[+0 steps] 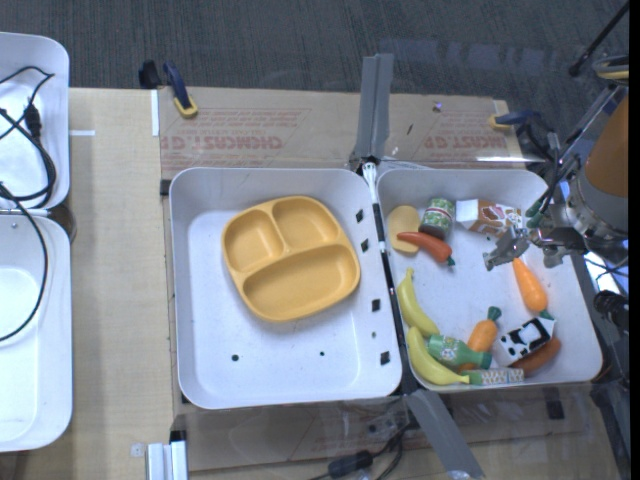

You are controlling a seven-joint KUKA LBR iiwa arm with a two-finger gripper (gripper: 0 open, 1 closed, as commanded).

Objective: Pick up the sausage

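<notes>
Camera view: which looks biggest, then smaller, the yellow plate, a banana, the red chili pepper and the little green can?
1. Yellow plate, by far.
2. Banana.
3. Red chili pepper.
4. Green can, though pepper and can look close in size.

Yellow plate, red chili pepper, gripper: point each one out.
yellow plate (300, 273): camera view, floor of its large compartment.
red chili pepper (425, 244): camera view, middle of its body.
gripper (520, 243): camera view, midway between its fingertips.
</notes>
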